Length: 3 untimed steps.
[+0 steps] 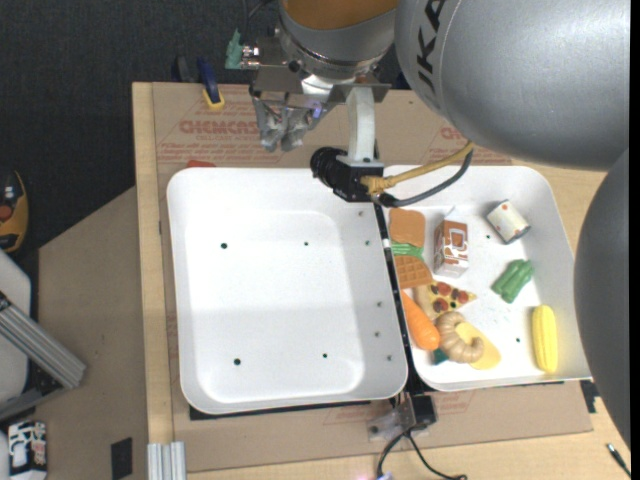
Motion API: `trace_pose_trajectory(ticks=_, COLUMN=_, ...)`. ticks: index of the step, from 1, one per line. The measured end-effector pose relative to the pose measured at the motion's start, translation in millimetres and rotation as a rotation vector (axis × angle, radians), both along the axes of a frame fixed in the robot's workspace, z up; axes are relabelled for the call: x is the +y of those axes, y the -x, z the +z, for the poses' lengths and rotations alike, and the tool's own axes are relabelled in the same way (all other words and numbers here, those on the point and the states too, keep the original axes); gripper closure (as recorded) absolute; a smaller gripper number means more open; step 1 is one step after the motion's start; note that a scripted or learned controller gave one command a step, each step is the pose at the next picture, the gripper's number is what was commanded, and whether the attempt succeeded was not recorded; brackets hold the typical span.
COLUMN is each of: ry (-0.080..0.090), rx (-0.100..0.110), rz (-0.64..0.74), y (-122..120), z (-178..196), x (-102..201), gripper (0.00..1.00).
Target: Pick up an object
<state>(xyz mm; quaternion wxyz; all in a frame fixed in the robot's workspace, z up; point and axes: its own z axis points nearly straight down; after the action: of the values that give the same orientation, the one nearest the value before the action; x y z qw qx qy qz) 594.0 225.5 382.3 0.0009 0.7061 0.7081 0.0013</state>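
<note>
I am reaching in over the table's far edge, my arm sweeping across the far right corner. My jaws are hanging just beyond the left bin's far rim, drawn narrow, gripping nothing. The right bin is holding toy food: a toast slice, a carton, a can, a green pepper, a yellow corn, a carrot, a pizza slice, a pretzel. They are crowding its near half.
</note>
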Motion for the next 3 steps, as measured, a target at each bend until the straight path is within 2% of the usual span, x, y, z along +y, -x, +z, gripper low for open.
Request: trace_pose_trajectory(ticks=3, ry=0.0, rx=-0.008, rz=0.005, y=-1, z=31, x=3, gripper=1.0)
